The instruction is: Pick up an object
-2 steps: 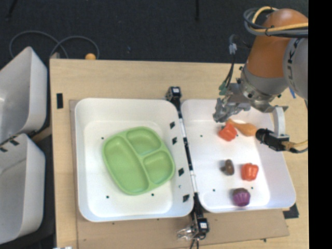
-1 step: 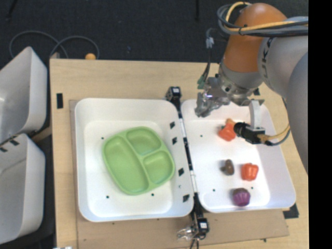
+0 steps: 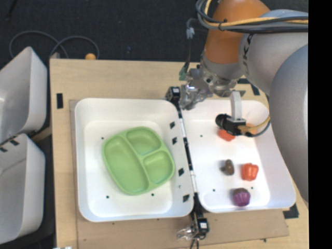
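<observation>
Approaching: hand [image 3: 193, 93] hovers by right bin [image 3: 267, 149] far corner
Grip: cannot tell
Next: likely shift and descend onto orange pepper [image 3: 249, 171]

Bright, even overhead light; soft shadows, slightly blurry picture.

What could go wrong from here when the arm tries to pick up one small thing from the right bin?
1. The pincer sits over the far end of the dividing wall, apart from every object. Coming down here, it would likely hit the wall and grasp nothing.
2. The brown piece and the orange pepper lie close together, so a grasp at one may push the other.
3. The purple piece lies near the right bin rim, which may block a grasp.
</observation>
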